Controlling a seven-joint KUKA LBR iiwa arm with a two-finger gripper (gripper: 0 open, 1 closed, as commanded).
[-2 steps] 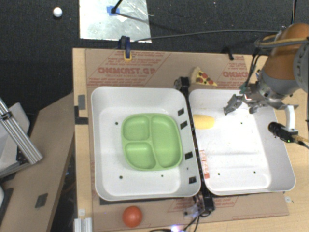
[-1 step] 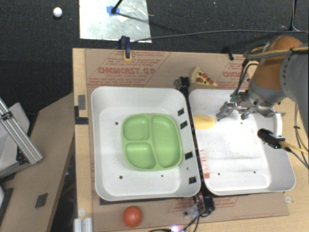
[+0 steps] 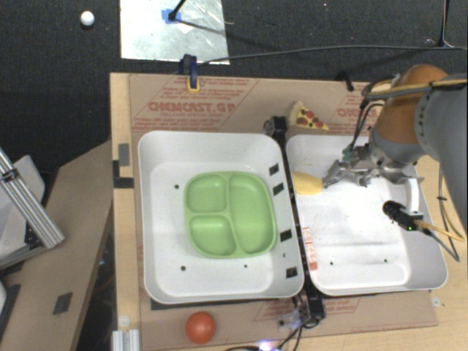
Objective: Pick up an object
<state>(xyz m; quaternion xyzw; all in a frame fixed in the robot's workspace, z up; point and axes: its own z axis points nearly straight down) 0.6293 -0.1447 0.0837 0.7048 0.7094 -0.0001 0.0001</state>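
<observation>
two white bins (image 3: 157, 218), one green tray (image 3: 229, 214), one yellow piece (image 3: 307, 184)

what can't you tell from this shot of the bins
- Tool: too small and blurred in the camera view to read its fingers.
- Yellow piece: partly behind the right bin's rim; whether the tool touches it is unclear.
- Arm: cut off by the right edge.

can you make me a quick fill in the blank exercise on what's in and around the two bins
1. The green divided plastic tray lies in the ____ white bin.
2. The pale yellow rounded object lies in the right white bin, near its ____ wall.
3. The toy pizza slice lies ____ both bins.
4. The round ball below the bins is ____.

Missing words: left; left; outside; red
</observation>
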